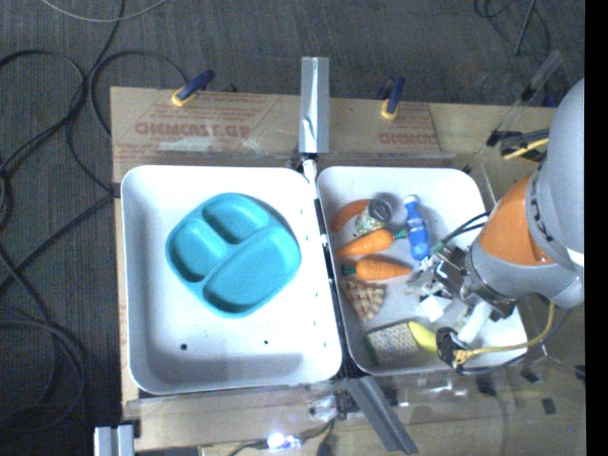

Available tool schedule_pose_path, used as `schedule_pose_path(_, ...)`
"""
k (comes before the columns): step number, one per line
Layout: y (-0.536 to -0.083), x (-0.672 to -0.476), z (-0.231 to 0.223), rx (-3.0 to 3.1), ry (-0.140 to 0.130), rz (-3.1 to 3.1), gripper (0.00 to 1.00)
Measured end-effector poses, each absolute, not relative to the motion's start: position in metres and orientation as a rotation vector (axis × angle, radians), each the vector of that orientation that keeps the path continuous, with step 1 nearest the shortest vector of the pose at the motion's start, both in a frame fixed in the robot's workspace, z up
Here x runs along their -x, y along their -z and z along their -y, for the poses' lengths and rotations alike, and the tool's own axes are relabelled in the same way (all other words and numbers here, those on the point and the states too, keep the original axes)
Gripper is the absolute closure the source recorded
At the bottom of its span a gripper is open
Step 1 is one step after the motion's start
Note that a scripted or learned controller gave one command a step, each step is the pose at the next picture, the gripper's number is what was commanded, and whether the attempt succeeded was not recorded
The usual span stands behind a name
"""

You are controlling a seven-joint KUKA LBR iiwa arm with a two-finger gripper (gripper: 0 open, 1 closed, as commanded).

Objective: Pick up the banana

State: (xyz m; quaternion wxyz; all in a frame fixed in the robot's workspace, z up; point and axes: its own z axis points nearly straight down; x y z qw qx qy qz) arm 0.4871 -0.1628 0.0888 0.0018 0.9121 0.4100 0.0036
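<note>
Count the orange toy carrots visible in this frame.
2. Both lie in the shallow white bin beside the grey arm: the upper orange carrot and the lower orange carrot just beneath it in the view, roughly parallel. Others may be hidden under that arm.

Hand (427,281) near banana (424,335), right bin (465,186).

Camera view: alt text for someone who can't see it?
The gripper hovers over the right bin beside the banana. Two carrots and a blue bottle lie nearby; the left bin holds a blue divided plate.
</note>
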Motion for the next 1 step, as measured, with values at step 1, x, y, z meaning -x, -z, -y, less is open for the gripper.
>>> schedule_pose_path(1, -0.2212, -0.4824, 0.1963, -2.880, 0.012, -1.255, 0.00)
